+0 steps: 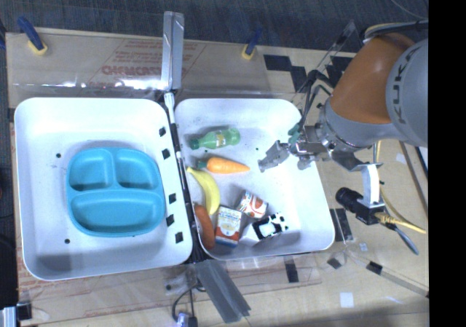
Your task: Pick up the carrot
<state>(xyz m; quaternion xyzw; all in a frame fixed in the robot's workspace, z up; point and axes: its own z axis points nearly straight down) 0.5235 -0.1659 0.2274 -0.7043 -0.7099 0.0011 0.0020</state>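
Observation:
The orange carrot (227, 166) lies on its side in the middle of the right bin (309, 194), pointed end to the right. My gripper (286, 159) hangs just right of the carrot's tip, apart from it. Its grey fingers (270, 158) are spread open, and nothing is between them. The grey arm with its orange band (364, 78) comes in from the right over the bin's right wall.
A green bottle (215, 138) lies behind the carrot; a banana (207, 188) and a brown sausage (204, 225) lie in front left. A juice carton (228, 225), a red-white can (253, 206) and a black-white toy (270, 227) crowd the front. The left bin holds a blue divided tray (114, 191).

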